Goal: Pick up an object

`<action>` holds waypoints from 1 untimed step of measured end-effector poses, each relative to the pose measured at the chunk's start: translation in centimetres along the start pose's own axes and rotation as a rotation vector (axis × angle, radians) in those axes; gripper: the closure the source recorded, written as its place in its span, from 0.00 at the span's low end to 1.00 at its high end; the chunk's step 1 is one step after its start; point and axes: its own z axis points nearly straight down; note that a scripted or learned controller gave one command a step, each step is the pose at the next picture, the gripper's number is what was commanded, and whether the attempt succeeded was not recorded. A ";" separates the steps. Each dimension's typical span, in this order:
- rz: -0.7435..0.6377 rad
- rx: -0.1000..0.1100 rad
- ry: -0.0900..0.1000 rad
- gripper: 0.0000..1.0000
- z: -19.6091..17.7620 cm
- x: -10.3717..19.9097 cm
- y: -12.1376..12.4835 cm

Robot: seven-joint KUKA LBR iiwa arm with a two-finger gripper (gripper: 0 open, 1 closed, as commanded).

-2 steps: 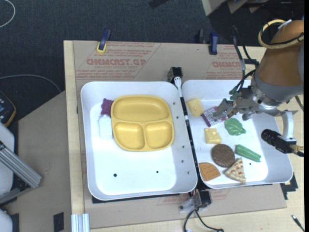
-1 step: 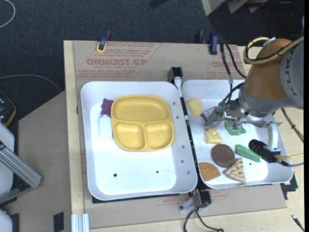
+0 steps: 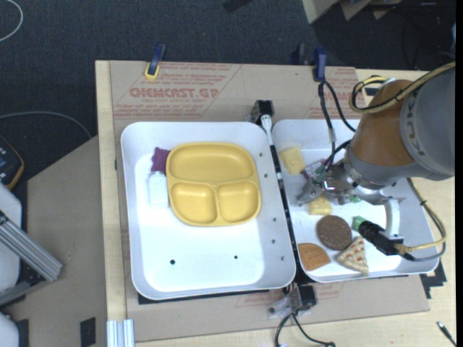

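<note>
My gripper point(image 3: 312, 186) reaches down into the right bin point(image 3: 289, 132) from the right, under the orange band of the arm. Its tip sits just above a small yellow cheese piece point(image 3: 320, 207). A pale yellow cheese block point(image 3: 292, 159) lies up and left of the tip. Toward the bin's front lie a brown round cookie point(image 3: 334, 231), an orange cracker point(image 3: 312, 256), a pizza slice point(image 3: 354, 256) and a small green piece point(image 3: 357, 223). The wrist hides the fingertips.
The left bin point(image 3: 145, 251) holds a yellow divided plate point(image 3: 213, 182), with a purple item point(image 3: 159, 157) and a white bottle point(image 3: 157, 189) at its left edge. Cables and a black connector point(image 3: 380, 238) trail over the right bin's front right.
</note>
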 end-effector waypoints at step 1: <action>0.002 -0.007 -0.002 1.00 -1.4 -0.1 0.1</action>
